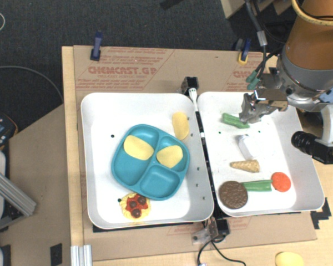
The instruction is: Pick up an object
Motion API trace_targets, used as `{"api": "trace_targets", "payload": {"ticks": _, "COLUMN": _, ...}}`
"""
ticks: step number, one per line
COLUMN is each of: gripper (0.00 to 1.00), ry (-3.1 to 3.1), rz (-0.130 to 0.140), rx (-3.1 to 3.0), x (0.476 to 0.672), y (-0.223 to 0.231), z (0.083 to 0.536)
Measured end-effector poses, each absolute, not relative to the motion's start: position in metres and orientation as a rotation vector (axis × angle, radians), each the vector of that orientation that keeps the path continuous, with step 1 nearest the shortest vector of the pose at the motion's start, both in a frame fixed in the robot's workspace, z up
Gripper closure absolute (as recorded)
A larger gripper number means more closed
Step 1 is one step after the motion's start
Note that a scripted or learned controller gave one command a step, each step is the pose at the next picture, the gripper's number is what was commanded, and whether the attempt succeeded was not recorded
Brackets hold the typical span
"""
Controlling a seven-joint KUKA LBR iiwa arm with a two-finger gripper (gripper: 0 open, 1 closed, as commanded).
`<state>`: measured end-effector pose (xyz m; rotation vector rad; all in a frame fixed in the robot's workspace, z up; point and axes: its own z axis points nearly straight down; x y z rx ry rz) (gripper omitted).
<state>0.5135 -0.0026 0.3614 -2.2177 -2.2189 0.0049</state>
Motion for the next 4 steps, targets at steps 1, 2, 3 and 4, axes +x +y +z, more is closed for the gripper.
{"api": "trace_targets", "payload": {"ticks": 1, "gripper": 1.0, "ry": -2.22, "rz": 0.004, "rx": -2.216, "x": 0.478, "y": 0.02, "z": 0.354}}
{"api": "trace_targets", "payload": {"ticks": 2, "gripper": 1.0, "ry": -2.228, "rz": -0.006, "rx": -2.218, "x": 0.48, "y": 0.078, "z": 0.393}}
{"api": "trace_targets", "payload": {"ticks": 3, "gripper": 1.0, "ry": -2.233, "rz": -0.014, "rx": -2.216, "x": 0.495, "y": 0.145, "z": 0.453}}
{"api": "trace_targets", "payload": {"ticks": 4, "gripper": 1.0, "ry": -2.233, "rz": -0.018, "rx": -2.213, "x": 0.478, "y": 0.226, "z": 0.54}}
